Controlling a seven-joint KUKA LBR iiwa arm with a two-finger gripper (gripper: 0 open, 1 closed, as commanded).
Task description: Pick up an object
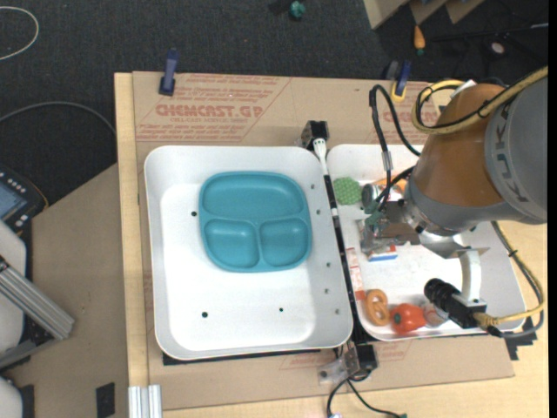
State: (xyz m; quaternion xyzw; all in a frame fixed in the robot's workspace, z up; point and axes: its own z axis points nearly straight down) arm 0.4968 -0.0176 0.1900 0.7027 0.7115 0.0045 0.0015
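Bench carries two white bins side by side. Left bin (174,320): one teal divided plate (255,220) lying flat near its middle, well apart from the arm.

Right bin (409,273): all small items sit along its left side. Green object (346,190) at the far end, close to the dividing wall. Gripper (380,229) is low over the bin just beside it; open or closed cannot be told from this angle. Directly below the gripper lies a small flat item (381,252), blue, red and white; contact not resolvable. Nearer the front rim: brown pretzel-shaped piece (376,304), then red tomato (406,318) just beside it.

Judgement: likely target is the small flat item, given the gripper's position. It looks light and thin, lying flat on the floor, so little edge to catch; take it across its narrow width. The tomato looks smooth and round and may roll; grip it across the middle.
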